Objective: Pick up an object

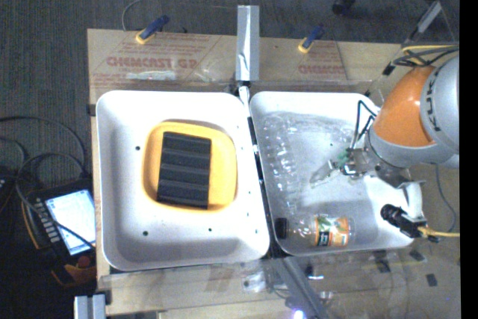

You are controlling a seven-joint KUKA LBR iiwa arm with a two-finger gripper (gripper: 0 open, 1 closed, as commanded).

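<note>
Looking down at a slant on a bench (112, 60) with two shallow white bins side by side. A metal post (247, 41) stands upright at the far end of the seam between them; take it as the landmark. Just left of the post and nearer the camera, the left bin (119, 235) holds a yellow tray (153, 160) with a black ribbed block (184, 169) lying on top of it, roughly in the middle of that bin. Right of the post, the right bin (377, 239) holds crumpled clear plastic (287, 146) spread over its floor. A small bottle (321, 230) with an orange label and dark cap lies on its side along the near wall of that bin, well away from the post. The grey arm (414, 123), with its orange band, reaches in from the right and hangs over the right bin's right half. The gripper (345, 164) points toward the plastic, but how far its tips are spread, or whether anything is caught there, cannot be told. Two blue clamps (151, 28) sit at the bench's far edge, one either side of the post.
</note>
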